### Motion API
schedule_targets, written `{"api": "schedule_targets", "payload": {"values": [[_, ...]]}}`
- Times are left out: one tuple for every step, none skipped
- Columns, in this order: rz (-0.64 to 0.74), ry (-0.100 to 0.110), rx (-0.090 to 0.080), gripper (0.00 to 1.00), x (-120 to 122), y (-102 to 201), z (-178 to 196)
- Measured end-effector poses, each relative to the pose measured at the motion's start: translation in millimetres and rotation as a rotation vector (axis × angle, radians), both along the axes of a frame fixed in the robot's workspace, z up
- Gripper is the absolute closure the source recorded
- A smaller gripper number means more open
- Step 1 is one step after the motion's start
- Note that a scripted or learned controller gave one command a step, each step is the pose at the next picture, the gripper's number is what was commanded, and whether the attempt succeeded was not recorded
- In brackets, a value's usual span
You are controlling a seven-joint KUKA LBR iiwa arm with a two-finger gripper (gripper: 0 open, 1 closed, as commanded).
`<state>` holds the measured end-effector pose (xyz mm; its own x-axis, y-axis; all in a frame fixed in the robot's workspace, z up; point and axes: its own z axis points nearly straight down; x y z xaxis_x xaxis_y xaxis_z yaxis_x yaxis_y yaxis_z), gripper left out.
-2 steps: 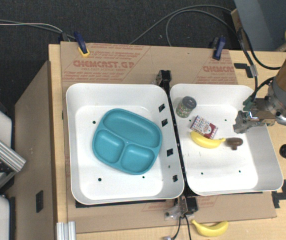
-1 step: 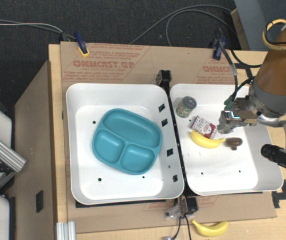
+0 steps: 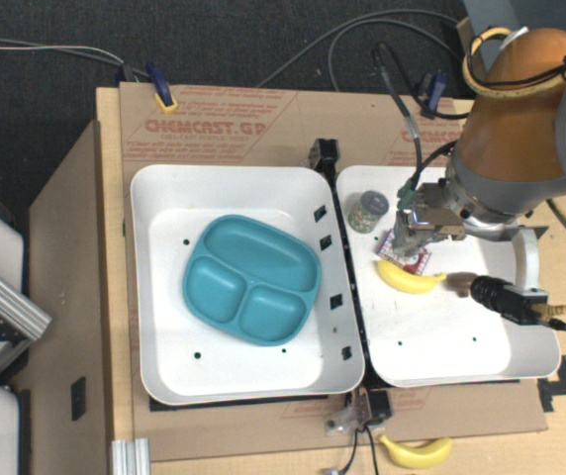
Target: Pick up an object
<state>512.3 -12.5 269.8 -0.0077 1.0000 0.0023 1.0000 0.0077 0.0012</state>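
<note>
In the right bin (image 3: 461,354) lies a yellow banana (image 3: 409,280), close to the divider between the bins. A pinkish patterned packet (image 3: 409,256) rests just behind the banana, touching it. A small round greenish jar (image 3: 367,210) stands at the bin's back left corner. My gripper (image 3: 419,234) hangs low over the packet, right at its upper edge, and the wrist covers part of it. I see nothing lifted off the bin floor.
The left bin (image 3: 154,295) holds a teal divided plate (image 3: 251,278) near its middle. A second banana (image 3: 419,451) lies outside the bins at the bench's front edge. Black clips sit along the divider (image 3: 337,265). Cables run behind the bins.
</note>
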Motion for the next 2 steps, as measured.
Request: {"api": "schedule_targets", "payload": {"values": [[-0.002, 0.005, 0.000, 1.00, 12, 49, -19], [-0.003, 0.006, -0.001, 1.00, 8, 100, -34]]}}
